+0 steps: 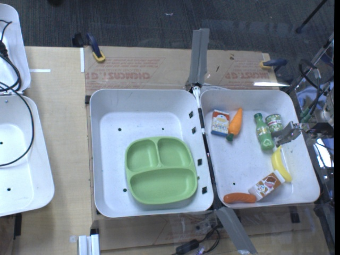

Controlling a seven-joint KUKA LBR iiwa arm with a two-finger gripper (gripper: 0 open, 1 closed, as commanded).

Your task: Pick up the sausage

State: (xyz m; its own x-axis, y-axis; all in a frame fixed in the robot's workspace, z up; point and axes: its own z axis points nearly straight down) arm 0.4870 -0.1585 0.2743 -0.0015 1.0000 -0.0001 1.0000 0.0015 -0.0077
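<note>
The sausage [239,198] is a short orange-red link lying flat at the front edge of the right bin [241,158], just left of a small printed packet [267,185]. My gripper [286,134] hangs low over the right side of that bin, between a green bottle [262,133] and the bin's right wall. It is well behind the sausage and to its right, with a banana [281,165] lying between them. Nothing from the bin shows in the gripper.
A small carton [220,122] and a carrot [235,122] lie at the back left of the right bin, and a green can [274,122] stands by the bottle. The left bin [106,142] holds a green divided plate [160,170].
</note>
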